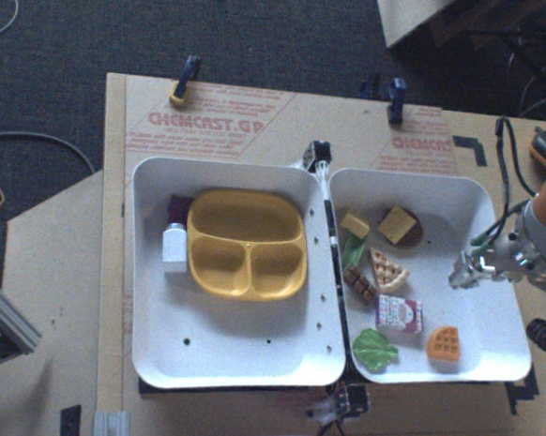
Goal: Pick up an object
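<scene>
My gripper [464, 274] hangs over the right edge of the right bin [463, 194], with nothing visible between its fingers. To its left in that bin lie a pizza slice toy [388, 267], a pink and white carton [399, 314], an orange waffle [444, 345], a green leaf [374, 349], a chocolate bar [359, 284], a tan block on a brown disc [398, 225] and a small yellow cube [354, 225]. The waffle is the nearest item, below and left of the gripper.
The left bin [145, 287] holds a yellow divided plate [247, 244], a small white bottle [175, 247] and a dark red item [180, 206]. Clamps [183, 81] sit at the bench's far edge. Cables run at the right.
</scene>
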`<move>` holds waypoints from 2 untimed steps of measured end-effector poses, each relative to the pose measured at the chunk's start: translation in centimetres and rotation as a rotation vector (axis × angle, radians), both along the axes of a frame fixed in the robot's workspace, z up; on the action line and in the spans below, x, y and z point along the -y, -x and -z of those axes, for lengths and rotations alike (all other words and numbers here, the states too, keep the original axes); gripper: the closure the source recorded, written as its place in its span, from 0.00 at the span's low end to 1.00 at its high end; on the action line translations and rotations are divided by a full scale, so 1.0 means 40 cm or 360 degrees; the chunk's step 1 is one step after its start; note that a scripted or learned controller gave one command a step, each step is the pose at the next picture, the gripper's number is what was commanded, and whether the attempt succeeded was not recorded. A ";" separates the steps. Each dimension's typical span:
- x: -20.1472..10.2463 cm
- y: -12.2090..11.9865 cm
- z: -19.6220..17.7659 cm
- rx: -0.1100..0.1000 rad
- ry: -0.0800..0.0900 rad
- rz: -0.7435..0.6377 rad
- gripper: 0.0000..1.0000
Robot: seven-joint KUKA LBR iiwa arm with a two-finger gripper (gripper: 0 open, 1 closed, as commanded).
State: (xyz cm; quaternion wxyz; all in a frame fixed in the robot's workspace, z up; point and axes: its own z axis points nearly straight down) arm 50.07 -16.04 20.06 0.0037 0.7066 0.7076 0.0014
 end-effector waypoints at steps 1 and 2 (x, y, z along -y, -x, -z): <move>0.001 -0.003 -0.065 -0.0002 -0.0001 0.0000 1.00; -0.143 -0.014 -0.088 -0.0005 -0.0005 -0.0008 1.00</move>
